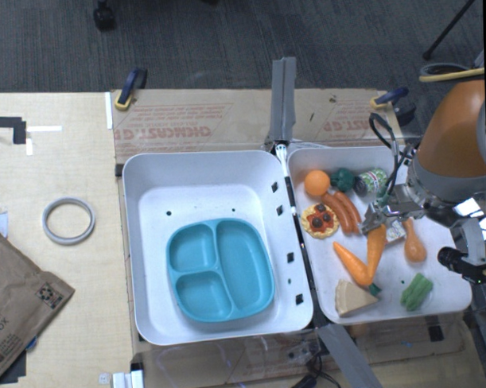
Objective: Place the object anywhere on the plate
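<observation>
A blue three-compartment plate (pixel 220 269) lies in the left white bin (pixel 149 232), with nothing on it. My gripper (pixel 381 218) hangs low in the right bin (pixel 450 301), directly over the top end of an orange carrot (pixel 376 254). The carrot lies across a second carrot (pixel 351 262). The wrist hides where the gripper meets the carrot.
Around the gripper lie a third carrot (pixel 414 244), a sausage (pixel 345 210), a small pizza (pixel 320 219), an orange ball (pixel 317 182), a broccoli (pixel 343 178), a can (pixel 373 181), a cheese wedge (pixel 352 298) and a green vegetable (pixel 416 290). The bins' shared wall (pixel 296 235) separates them from the plate.
</observation>
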Controlling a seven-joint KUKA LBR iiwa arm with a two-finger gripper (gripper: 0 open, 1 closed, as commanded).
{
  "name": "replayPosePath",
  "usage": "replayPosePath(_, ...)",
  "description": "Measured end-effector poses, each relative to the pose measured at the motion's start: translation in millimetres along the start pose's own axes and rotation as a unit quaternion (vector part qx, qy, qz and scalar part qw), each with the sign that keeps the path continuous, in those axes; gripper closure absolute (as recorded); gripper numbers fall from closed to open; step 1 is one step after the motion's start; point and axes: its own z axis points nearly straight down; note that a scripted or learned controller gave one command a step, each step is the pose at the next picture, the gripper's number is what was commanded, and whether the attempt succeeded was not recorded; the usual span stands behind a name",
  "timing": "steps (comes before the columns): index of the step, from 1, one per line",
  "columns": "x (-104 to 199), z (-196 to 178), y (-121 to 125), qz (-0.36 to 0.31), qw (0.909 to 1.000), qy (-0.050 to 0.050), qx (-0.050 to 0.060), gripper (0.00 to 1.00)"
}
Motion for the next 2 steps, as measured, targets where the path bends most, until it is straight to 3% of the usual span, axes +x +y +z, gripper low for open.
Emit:
replayPosePath(1, 74.2, -10.0, -29.4, -0.154, 0.9881, 0.000, 0.000, 1.00)
replayPosePath(2, 153.6, -15.0, 71.0, -0.218, 0.9760, -0.001, -0.001, 1.00)
